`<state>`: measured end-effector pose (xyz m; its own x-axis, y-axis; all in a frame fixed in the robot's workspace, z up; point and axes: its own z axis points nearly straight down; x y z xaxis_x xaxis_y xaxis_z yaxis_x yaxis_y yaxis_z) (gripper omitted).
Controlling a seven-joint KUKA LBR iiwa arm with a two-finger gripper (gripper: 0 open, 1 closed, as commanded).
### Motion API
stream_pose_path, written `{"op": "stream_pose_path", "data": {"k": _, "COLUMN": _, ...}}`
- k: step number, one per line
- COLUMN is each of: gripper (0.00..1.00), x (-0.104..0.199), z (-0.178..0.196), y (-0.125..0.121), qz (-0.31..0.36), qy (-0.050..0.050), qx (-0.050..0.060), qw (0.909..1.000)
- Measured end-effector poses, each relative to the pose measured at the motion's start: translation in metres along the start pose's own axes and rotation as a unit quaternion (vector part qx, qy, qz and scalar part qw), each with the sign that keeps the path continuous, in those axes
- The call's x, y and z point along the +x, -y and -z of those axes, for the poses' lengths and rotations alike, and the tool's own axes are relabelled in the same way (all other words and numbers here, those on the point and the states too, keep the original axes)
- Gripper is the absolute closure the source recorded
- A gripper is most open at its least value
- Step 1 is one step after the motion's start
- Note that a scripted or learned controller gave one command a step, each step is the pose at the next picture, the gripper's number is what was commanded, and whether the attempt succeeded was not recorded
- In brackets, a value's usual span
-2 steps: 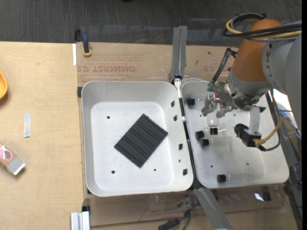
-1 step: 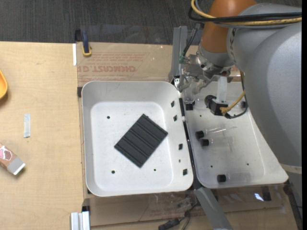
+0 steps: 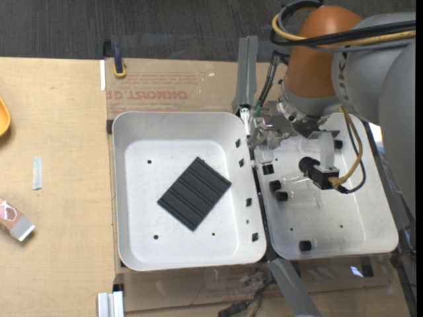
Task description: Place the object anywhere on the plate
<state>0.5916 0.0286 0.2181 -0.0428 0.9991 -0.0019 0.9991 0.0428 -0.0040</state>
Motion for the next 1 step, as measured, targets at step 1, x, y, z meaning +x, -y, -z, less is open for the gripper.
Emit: {"op": "stream_pose_path", "data": {"k": 1, "gripper": 1.0, "x": 0.0607, "z": -0.0279, "y": 0.0088, "qz": 0.068, "qy": 0.0, "qx": 0.0, "qw": 0.9977}}
